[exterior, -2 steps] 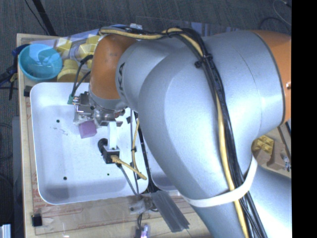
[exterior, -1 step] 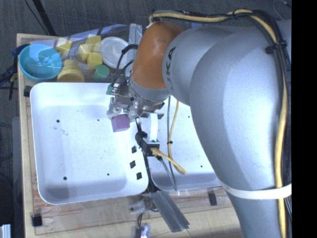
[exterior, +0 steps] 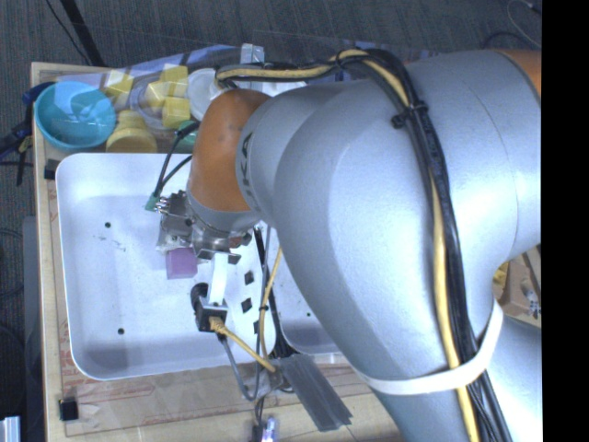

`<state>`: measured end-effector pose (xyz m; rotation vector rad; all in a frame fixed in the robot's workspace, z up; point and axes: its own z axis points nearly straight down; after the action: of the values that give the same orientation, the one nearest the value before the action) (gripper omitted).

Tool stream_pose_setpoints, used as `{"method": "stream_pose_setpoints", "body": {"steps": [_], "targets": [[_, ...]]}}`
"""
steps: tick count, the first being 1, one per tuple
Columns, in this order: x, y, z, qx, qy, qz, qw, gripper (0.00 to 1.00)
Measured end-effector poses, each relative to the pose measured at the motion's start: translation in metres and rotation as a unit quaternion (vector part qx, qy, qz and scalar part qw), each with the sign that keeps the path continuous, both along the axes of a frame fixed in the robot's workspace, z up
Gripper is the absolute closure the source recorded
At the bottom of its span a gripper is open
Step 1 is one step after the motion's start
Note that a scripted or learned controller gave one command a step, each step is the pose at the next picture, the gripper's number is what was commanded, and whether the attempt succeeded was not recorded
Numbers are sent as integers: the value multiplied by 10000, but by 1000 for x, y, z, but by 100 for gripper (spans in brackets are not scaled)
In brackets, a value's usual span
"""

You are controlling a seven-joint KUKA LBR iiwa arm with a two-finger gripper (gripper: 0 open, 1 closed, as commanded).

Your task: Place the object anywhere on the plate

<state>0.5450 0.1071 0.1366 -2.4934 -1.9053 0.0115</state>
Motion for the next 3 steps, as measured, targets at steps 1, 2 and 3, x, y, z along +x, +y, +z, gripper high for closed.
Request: {"method": "stream_pose_setpoints", "body": {"steps": [1,2,3], "targets": [[-17,-74,54,-2,-17,-513,9987,100],[-57,8,131,7,-16,-128,9999,100],[-70,-116,73,11,-2,709,9975,100]]}}
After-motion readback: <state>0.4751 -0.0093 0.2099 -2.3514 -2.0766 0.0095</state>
